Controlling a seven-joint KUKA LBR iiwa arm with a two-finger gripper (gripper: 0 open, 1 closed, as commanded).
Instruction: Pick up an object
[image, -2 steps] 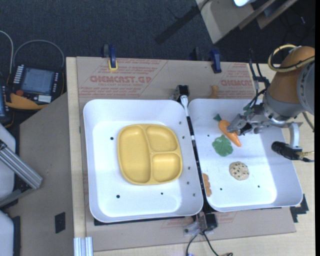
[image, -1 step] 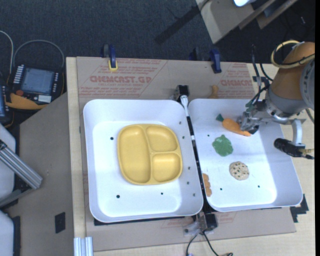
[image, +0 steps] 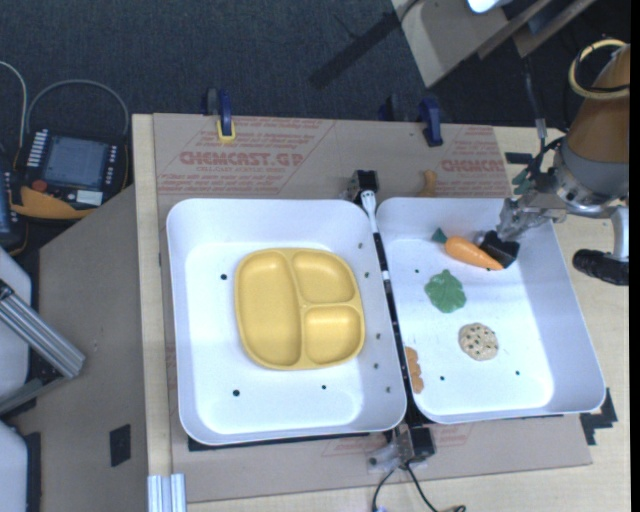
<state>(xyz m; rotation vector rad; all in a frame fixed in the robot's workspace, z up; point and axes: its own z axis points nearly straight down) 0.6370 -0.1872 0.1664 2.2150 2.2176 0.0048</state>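
jaws (image: 500, 246) at carrot (image: 470, 252) in right bin (image: 560, 330); yellow plate (image: 298, 305) in left bin (image: 200, 330).

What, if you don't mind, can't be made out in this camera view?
- Gripper: its tips are dark and small against the carrot; whether it holds the carrot can't be told.
- Arm: cut off by the right and top edges.
- Orange item at the right bin's left wall: too small to identify.
- Cookie: surface detail blurred.
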